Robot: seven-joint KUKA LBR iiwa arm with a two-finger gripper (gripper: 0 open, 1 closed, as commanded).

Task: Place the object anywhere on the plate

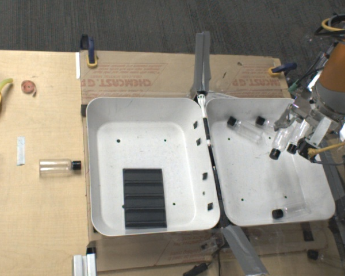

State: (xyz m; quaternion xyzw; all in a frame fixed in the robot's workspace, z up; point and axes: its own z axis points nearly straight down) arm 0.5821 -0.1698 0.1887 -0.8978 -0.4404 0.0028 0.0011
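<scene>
A black ribbed plate point(144, 198) lies flat in the front part of the left bin point(103, 119). My gripper point(286, 130) hangs over the right side of the right bin point(241, 209). It is shut on a clear bottle point(279, 142), which slants down and to the left with its black cap point(274, 153) lowest. The upper end of the bottle is hidden among the fingers.
In the right bin, a clear bottle point(246, 130) lies near the back beside another black cap point(260, 120), and a third bottle point(287, 211) lies at the front edge. A metal divider point(202, 68) runs between the bins. Outside them, a bottle point(58, 165) lies on the wooden bench.
</scene>
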